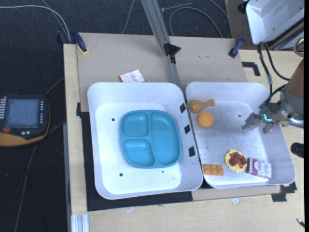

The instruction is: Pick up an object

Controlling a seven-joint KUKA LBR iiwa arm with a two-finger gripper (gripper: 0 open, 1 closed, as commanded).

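The right bin (227, 90) holds an orange ball (206, 120), a tan drumstick-shaped toy (200, 105), a small pizza toy (235, 160), a waffle-like biscuit (213, 169) and a red-and-white packet (259, 168). My gripper (259, 123) hangs over the bin's right side, fingers spread open with nothing between them. It is well to the right of the orange ball and above the packet in the image.
The left bin (104, 93) carries a blue divided plate (150, 137). A small red-and-white card (132, 76) lies on the bench behind it. A metal pole (159, 18) rises between the bins at the back. A teach pendant (21, 117) rests at far left.
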